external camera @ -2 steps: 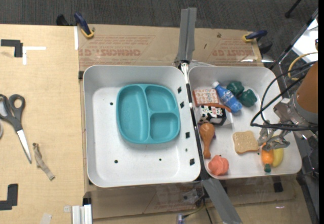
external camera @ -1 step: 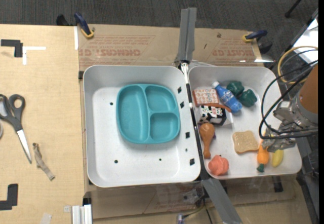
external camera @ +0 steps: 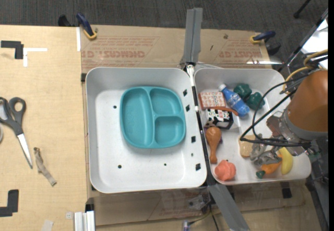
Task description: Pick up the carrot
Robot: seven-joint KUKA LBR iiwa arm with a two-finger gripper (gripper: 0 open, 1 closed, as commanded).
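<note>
The carrot [external camera: 269, 169] is small and orange with a green stub at its left end. It lies near the front right corner of the right bin [external camera: 245, 71], just left of a yellow banana [external camera: 286, 161]. My gripper [external camera: 262, 152] hangs low over that corner, directly above and touching or nearly touching the carrot's upper side. The grey wrist and the orange band [external camera: 312, 102] of the arm cover the bin's right side. Part of the carrot is hidden beneath the gripper's metal.
The right bin also holds a tan bread slice [external camera: 246, 147], a drumstick [external camera: 213, 139], a pink-orange fruit [external camera: 225, 170], a blue bottle [external camera: 235, 101], green items [external camera: 248, 94] and two small cartons [external camera: 213, 100]. The left bin [external camera: 99, 136] holds a teal divided plate [external camera: 153, 117]. Scissors [external camera: 15, 120] lie far left.
</note>
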